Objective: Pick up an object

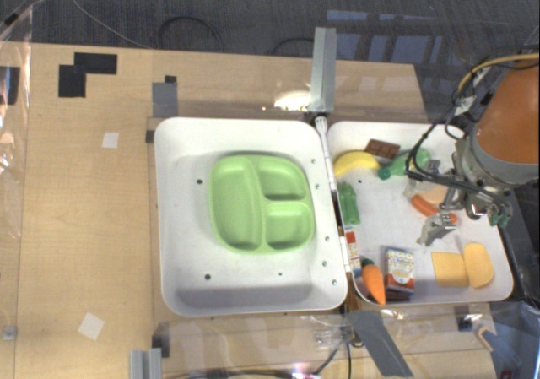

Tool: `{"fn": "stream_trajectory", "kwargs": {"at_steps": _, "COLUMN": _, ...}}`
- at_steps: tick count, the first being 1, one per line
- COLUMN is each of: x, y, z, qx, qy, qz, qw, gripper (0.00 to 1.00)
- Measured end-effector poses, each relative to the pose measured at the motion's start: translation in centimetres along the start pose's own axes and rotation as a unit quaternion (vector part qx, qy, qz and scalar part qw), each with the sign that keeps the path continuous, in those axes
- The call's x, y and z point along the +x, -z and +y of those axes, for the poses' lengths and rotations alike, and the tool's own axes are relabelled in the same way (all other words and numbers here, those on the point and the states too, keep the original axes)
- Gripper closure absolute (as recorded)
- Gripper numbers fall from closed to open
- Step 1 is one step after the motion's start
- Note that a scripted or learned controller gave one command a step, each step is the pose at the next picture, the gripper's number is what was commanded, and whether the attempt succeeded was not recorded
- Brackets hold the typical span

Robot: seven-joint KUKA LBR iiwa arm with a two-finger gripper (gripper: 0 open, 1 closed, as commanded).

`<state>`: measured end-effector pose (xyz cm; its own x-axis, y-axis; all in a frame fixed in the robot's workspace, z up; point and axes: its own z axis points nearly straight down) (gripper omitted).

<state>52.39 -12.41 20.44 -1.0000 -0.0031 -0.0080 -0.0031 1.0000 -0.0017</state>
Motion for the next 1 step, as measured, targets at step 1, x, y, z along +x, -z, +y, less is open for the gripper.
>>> {"fn": "stream_trajectory", "kwargs": {"at_steps": 1, "x": -5.43, "y": -11.35, "z": -2.6, "qx": 0.001, "qy": -0.015, "qz": -0.006, "qw": 0.9999, "gripper": 0.0}}
